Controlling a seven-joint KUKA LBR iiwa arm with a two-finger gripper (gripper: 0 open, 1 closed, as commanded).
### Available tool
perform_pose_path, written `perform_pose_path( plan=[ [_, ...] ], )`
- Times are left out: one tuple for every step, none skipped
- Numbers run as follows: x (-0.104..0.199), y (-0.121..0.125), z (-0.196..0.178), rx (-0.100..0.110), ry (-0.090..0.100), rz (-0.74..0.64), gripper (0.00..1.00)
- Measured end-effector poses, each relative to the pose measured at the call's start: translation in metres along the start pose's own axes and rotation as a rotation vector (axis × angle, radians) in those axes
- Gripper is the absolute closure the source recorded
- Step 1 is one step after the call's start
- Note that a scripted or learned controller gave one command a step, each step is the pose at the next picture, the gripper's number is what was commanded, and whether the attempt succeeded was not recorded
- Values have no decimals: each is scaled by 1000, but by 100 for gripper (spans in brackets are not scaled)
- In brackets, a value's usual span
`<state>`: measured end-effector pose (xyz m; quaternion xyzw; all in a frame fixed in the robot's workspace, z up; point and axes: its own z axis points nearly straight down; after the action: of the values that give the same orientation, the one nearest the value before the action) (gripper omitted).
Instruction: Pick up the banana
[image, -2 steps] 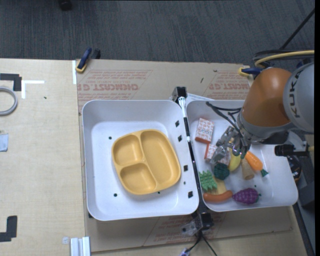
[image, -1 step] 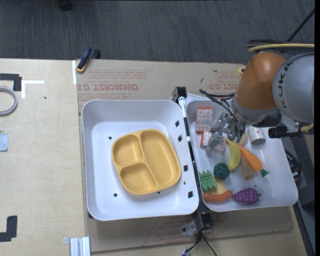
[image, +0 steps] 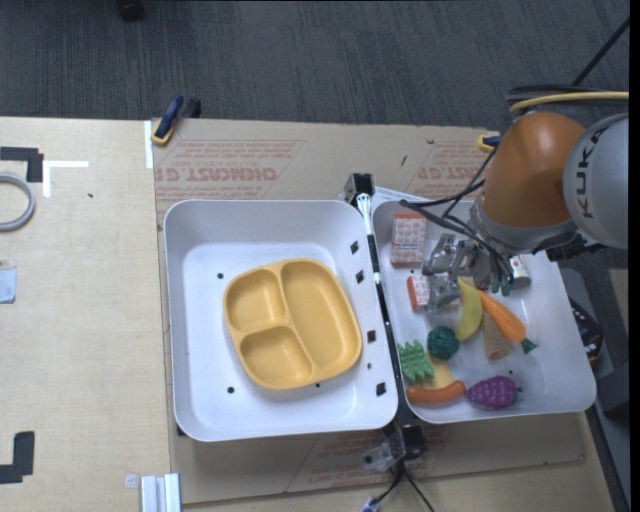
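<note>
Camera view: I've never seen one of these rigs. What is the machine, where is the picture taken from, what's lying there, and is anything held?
One camera looks down at a slant on a bench with two white bins. The grey-and-orange machine at the right is a robot arm; its hand hangs low over the right bin, just above the banana. Whether it grips anything is unclear. Beside the banana lie a carrot, purple grapes, a sausage and small boxes. The left bin holds a yellow divided plate.

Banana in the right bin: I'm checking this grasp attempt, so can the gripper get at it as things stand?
Probably yes. The gripper is right above the banana, whose top is uncovered, though the carrot lies tight alongside.
</note>
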<state>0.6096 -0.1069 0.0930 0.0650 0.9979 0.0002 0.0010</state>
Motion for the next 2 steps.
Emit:
perform_pose_path(
  plan=[
    [62, -21, 0, 0, 0, -49, 100],
    [112, 54, -100, 0, -2, 400, 100]
  ],
)
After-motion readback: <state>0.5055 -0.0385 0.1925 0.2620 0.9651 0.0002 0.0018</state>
